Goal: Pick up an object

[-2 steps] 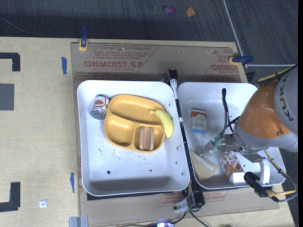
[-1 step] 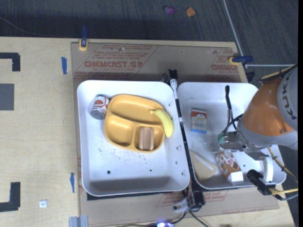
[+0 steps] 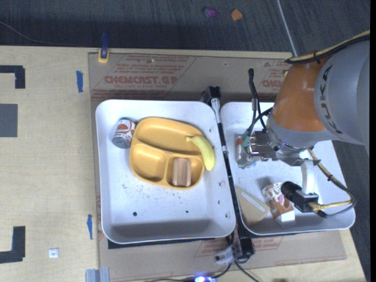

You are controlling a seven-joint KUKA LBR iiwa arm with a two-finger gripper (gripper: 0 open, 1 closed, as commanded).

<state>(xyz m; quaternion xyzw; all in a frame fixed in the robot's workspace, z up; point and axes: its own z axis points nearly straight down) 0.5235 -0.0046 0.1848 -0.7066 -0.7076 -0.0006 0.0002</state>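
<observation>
My gripper (image 3: 245,153) hangs low over the left part of the right bin (image 3: 338,219), under the orange band of the arm. A small brown and white carton (image 3: 277,201) lies in that bin, in front of the gripper and apart from it. In the left bin (image 3: 117,216) a yellow divided plate (image 3: 154,151) holds a brown oblong piece (image 3: 181,172) in its front right compartment. A banana (image 3: 203,150) rests on the plate's right rim. A crushed red and silver can (image 3: 123,133) lies against the plate's left edge.
A pale flat scrap (image 3: 252,207) lies near the front left corner of the right bin. A black divider (image 3: 226,169) runs between the two bins. The arm covers the back right of the right bin.
</observation>
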